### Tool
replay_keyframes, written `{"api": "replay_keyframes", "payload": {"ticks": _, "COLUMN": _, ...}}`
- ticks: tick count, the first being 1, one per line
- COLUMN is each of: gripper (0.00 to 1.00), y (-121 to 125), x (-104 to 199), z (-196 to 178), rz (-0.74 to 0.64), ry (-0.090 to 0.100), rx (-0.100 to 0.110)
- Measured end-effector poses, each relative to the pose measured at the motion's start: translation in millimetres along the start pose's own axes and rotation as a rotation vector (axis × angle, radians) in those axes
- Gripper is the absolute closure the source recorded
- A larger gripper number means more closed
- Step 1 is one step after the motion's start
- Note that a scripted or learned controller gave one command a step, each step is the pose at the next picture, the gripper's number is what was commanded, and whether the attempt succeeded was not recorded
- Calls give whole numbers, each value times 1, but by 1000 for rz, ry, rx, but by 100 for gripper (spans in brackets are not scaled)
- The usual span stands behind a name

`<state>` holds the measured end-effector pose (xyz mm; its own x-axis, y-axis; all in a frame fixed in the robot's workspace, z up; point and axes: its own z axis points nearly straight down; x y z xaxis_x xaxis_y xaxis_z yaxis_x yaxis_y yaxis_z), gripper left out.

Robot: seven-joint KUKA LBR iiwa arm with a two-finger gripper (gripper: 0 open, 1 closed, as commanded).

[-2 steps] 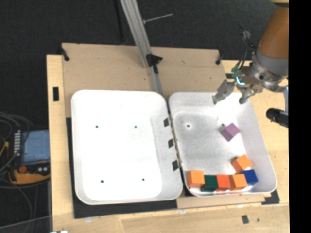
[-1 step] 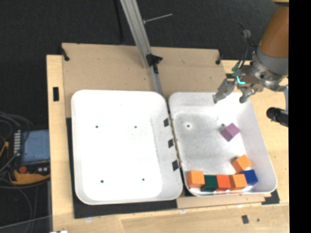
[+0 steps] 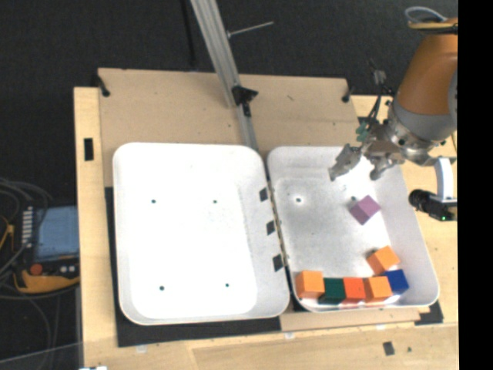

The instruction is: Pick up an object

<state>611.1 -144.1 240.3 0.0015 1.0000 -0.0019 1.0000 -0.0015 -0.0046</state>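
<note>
Even, bright overhead light falls on the two white bins, washing the left bin [image 3: 189, 230] almost to blank white, its surface detail lost to overexposure. The right bin [image 3: 323, 230] shows a mottled grey sheen across its floor, with soft shadow along its near wall. The wooden bench [image 3: 177, 106] reads a flat, pale tan, while the floor around it drops to near black. Shadows are faint and short. The frame is soft and grainy throughout, with edges of the coloured blocks [image 3: 354, 285] slightly smeared. The arm [image 3: 431, 75] at right glows warm orange, its outline mildly blurred.
</note>
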Motion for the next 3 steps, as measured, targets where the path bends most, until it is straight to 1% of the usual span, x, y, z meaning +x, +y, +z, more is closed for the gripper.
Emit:
{"api": "replay_keyframes", "payload": {"ticks": 1, "gripper": 0, "y": -3, "x": 2, "z": 43, "rz": 3, "ry": 0, "rx": 0}}
{"api": "replay_keyframes", "payload": {"ticks": 2, "gripper": 0, "y": -12, "x": -5, "z": 94, "rz": 1, "ry": 0, "rx": 1}}
{"api": "replay_keyframes", "payload": {"ticks": 3, "gripper": 100, "y": -9, "x": -5, "z": 80, "rz": 6, "ry": 2, "rx": -10}}
